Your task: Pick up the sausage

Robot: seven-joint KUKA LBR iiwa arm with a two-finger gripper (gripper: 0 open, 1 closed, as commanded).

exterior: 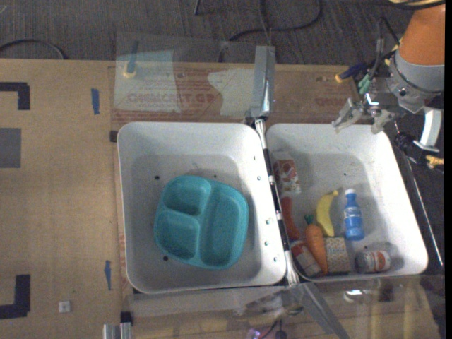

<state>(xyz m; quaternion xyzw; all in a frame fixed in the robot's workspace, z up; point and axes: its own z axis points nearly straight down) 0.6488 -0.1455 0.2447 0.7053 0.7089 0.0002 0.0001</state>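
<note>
Nearest, along the front wall of the right bin (pixel 395 182), a can (pixel 373 260), a small box (pixel 337 254) and a carrot (pixel 317 246) crowd together. The sausage (pixel 289 218) lies tight against the left wall, beside the banana (pixel 325 212) and blue bottle (pixel 352 216). The bin's far half has open floor. The left bin (pixel 134 189) holds a teal tray (pixel 203 221). Farthest, the jaws (pixel 362 114) hover released above the right bin's far rim, grasping nothing.

Arm (pixel 424 41) cropped at right edge; sausage (pixel 289 217) half hidden
</note>
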